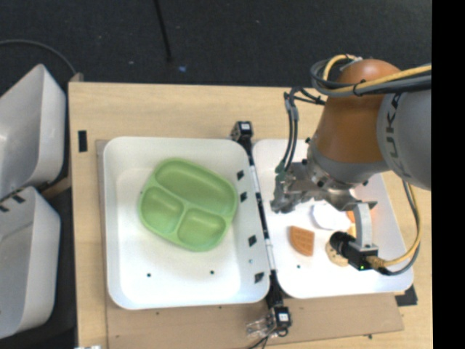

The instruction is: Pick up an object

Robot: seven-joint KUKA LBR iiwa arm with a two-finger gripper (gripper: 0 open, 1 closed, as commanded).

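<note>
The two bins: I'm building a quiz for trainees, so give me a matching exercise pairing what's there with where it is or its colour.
Things:
1. divided plate
2. orange wedge-shaped piece
3. gripper
4. white round piece

Descriptions:
A. low in the right bin, near the divider
B. light green, lying in the left bin
C. partly hidden under the arm, right bin
D. hangs over the right bin's left side

Pairs: 1-B, 2-A, 3-D, 4-C

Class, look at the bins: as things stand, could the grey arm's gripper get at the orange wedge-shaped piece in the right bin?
Probably yes. The orange wedge-shaped piece lies uncovered on the floor of the right white bin, with bare floor around it. The gripper hangs just above and to the wedge's left in this view, with nothing between them.
</note>
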